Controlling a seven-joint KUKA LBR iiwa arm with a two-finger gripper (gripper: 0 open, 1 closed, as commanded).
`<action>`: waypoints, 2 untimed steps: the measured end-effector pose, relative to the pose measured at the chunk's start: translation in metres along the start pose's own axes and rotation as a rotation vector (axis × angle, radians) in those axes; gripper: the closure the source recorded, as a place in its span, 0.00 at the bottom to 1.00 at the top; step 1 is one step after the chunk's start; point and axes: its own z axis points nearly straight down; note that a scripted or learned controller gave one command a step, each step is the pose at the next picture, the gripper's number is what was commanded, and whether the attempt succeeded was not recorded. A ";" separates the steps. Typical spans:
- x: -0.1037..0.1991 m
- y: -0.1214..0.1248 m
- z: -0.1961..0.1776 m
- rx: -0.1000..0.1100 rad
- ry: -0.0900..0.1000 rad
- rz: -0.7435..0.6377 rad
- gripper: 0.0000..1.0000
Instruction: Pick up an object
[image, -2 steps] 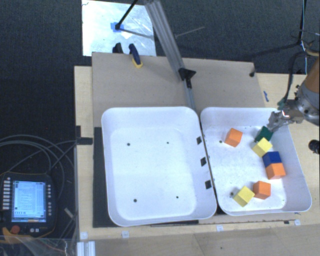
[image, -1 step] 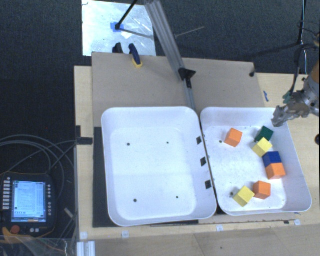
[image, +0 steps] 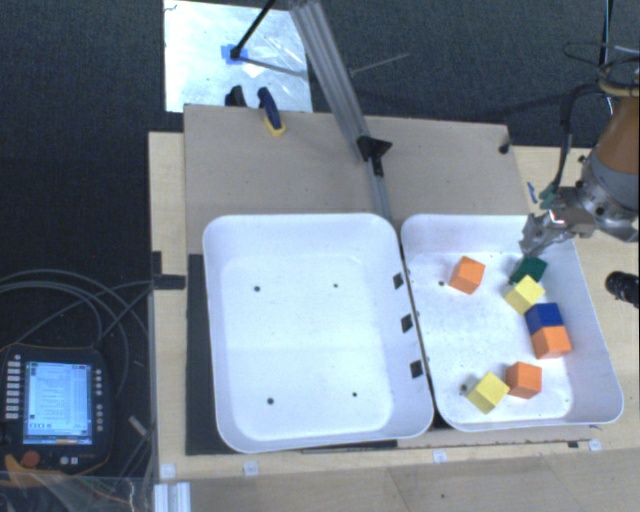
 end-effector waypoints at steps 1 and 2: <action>0.059 -0.009 -0.009 0.000 0.002 -0.002 1.00; 0.112 -0.026 0.001 0.003 0.001 -0.001 1.00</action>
